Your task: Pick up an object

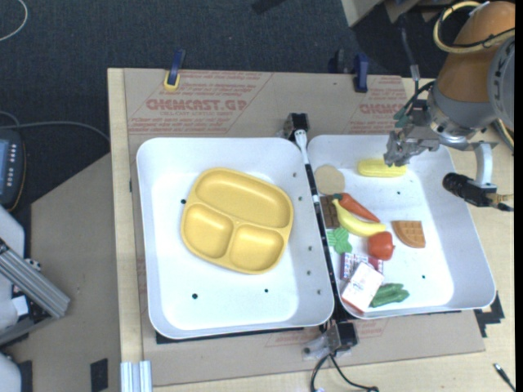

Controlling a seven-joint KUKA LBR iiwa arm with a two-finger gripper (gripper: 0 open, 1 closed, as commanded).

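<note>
Right now the gripper (398, 158) sits on the flat yellow toy (381, 168); I cannot tell its grip. It looks light and slippery (probably plastic), so pinch its thin middle.

Lighting even and bright from overhead. White bins (163, 300) near overexposed, little surface detail. Yellow tray (237, 219) casts only a faint soft shadow. Floor beyond the worktop (122, 121) dim. Mild softness overall; small items right of the tray slightly fuzzy.
</note>
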